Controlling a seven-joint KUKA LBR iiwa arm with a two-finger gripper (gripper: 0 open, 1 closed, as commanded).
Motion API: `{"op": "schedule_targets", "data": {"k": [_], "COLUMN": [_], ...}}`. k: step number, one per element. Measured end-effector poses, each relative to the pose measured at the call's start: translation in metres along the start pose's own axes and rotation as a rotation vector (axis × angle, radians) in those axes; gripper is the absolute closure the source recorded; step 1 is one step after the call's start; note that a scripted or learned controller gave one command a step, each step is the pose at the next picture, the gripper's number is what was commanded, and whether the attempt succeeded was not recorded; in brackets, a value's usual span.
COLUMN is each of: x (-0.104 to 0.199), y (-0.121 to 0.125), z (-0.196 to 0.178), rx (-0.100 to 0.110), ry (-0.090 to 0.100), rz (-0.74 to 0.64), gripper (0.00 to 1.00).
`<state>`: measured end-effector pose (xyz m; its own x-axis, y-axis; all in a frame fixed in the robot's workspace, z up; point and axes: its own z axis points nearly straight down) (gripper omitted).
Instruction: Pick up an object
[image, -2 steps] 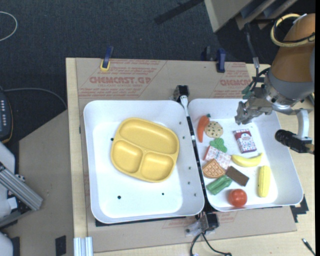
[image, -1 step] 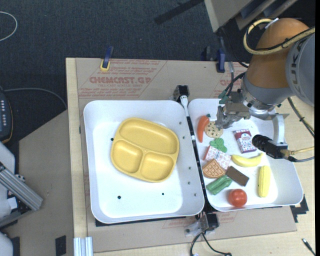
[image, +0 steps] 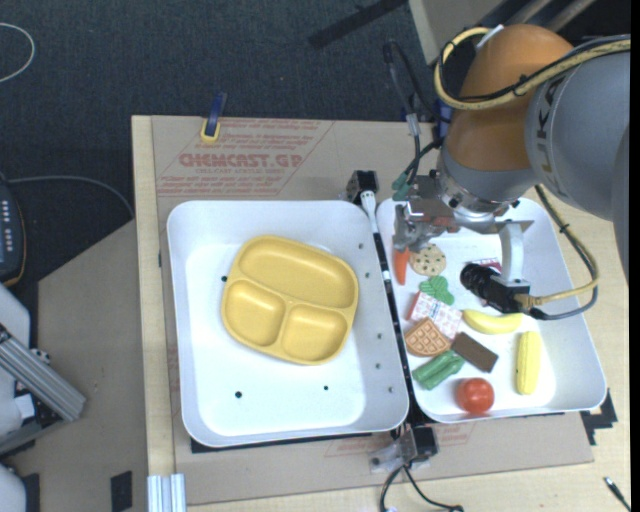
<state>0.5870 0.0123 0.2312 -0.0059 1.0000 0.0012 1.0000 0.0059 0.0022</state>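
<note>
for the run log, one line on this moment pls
tool over right bin near cookie | nothing seen held | yellow tray in left bin

We see a robotics lab: a grey industrial arm (image: 590, 110) over two shallow white plastic bins (image: 190, 300) with loose cables.

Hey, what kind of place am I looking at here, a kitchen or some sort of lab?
Most likely a robot lab bench, not a kitchen: a grey and orange robot arm reaches over two white bins, the food looks like plastic toys, and loose cables run across the bench.
</note>
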Motion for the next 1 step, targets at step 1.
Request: {"op": "schedule_targets", "data": {"k": [1], "x": [0.0515], "y": [0.0014], "z": [-0.0027], "rx": [0.0], "ry": [0.001], "rz": [-0.001], "gripper": [1.0]}}
